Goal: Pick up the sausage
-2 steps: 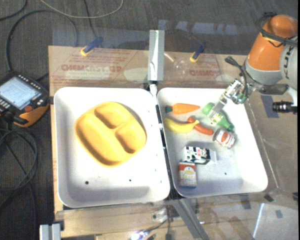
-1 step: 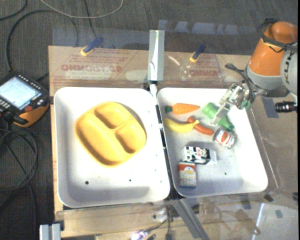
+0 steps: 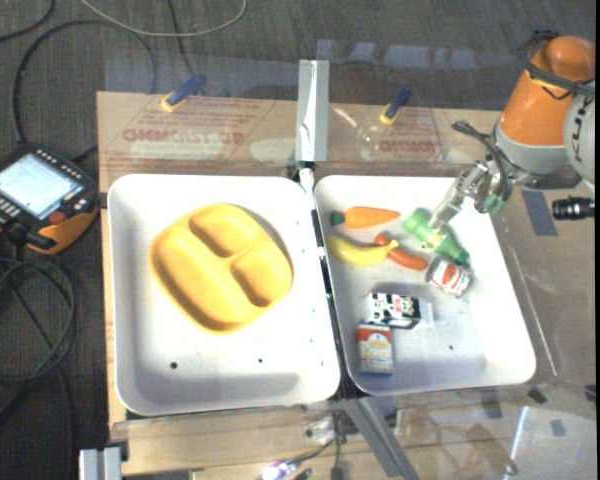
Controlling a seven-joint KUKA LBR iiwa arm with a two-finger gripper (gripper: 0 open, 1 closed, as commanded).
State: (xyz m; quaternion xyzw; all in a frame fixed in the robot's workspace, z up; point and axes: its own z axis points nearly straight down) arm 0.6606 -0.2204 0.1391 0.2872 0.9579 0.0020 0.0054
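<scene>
Starting at the left, we see the left bin (image 3: 130, 368) carrying a yellow divided plate (image 3: 222, 265), and past the shared rim the right bin (image 3: 510, 358) holds the clutter we care about. Near that bin's far edge lie a carrot (image 3: 368, 217) and, just in front of it, a banana (image 3: 358, 252); the sausage (image 3: 404, 257) lies beside the banana's right end, a small red-orange piece angled toward the middle of the bin. We judge it light, fairly stiff and smooth-skinned, so it may slip or roll; taking it across its short width at mid-length looks safest. Nearer the front sit a black-and-white carton (image 3: 394, 308) and a small orange-labelled box (image 3: 376, 349), with a red-and-white can (image 3: 450, 277) to the sausage's right. The end effector (image 3: 442, 218) hangs by a green object (image 3: 421, 229), slightly right of and beyond the sausage, near but apart; we cannot tell whether it is apart or together.
</scene>
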